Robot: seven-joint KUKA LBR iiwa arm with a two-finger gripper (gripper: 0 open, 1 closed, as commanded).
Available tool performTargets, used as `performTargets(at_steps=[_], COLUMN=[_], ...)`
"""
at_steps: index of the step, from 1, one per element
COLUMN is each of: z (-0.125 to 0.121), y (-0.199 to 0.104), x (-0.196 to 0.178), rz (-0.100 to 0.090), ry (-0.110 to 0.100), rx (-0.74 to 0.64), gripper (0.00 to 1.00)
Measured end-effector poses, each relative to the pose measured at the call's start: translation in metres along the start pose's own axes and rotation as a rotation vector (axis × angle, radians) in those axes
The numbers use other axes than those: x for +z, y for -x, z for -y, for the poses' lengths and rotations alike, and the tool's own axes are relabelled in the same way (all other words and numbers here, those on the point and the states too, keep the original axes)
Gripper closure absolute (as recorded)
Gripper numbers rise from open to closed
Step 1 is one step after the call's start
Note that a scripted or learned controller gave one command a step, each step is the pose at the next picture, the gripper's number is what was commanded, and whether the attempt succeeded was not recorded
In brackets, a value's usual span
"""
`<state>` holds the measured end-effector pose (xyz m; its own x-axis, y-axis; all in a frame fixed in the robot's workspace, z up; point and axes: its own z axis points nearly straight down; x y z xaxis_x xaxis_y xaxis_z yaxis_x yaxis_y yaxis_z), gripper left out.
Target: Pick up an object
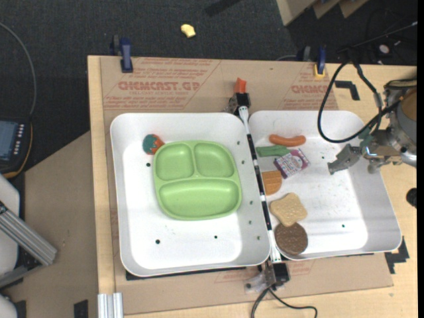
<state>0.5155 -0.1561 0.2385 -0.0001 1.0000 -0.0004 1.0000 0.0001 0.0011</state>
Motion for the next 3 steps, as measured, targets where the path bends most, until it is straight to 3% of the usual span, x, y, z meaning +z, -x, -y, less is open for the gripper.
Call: performTargets(at_steps=[1,2,3], z=[-0.029,-0.107,-0.104], y=[-0.049,-0.061,-0.06], x=[0.141,0.154,0.142], rz=[0.003,0.002,0.001], ry=[0.009,0.006,0.004], rx=[0.001,-0.004,-0.001], gripper=[0.0,0.0,1.0])
